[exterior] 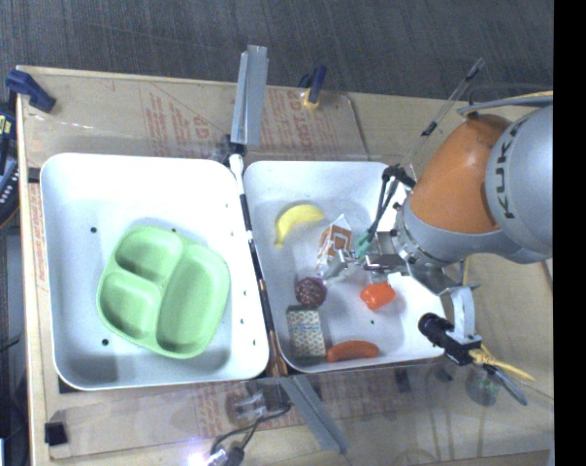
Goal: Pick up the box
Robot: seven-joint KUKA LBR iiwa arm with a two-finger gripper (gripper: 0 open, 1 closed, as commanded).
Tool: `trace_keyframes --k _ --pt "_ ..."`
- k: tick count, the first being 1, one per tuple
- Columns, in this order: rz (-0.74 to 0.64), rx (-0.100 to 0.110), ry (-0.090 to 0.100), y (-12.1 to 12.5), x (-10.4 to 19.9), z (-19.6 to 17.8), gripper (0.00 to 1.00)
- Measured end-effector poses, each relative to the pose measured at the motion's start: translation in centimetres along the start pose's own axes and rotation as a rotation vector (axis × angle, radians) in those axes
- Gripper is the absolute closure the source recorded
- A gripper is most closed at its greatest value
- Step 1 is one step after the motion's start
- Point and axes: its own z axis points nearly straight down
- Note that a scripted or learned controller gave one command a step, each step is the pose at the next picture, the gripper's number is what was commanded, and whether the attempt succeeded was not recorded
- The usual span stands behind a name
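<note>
The gripper (356,252) hangs low in the right bin (264,187), and a crumpled clear packet (337,241) with some orange print lies at its tips, so I cannot tell how the gripper is set or whether it holds anything. From the gripper, the grey arm (511,197) with its orange band goes away toward 3 o'clock. Just at 5 o'clock from the gripper is a small orange-red piece (377,295) on the white floor of the bin. At 10 o'clock lies a yellow banana (297,220), near the packet but apart from it. At 7 o'clock is a dark round thing (310,291), and right below it stands the box (308,331), small and with a fine pattern, close to the bin's near-left corner; the two look touching or almost. Beside the box, toward 3 o'clock from it, an orange carrot-like piece (352,350) lies along the near wall. Far at 9 o'clock, the left bin (65,178) bears a green tray (164,292) with three compartments.
</note>
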Motion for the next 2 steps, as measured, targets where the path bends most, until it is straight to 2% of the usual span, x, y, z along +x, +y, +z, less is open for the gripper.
trace_keyframes --k 1,2 --pt "0.189 0.000 0.000 -1.75 3.40 10.10 0.00" --pt "0.183 0.001 -0.001 -1.70 3.41 9.13 1.00"
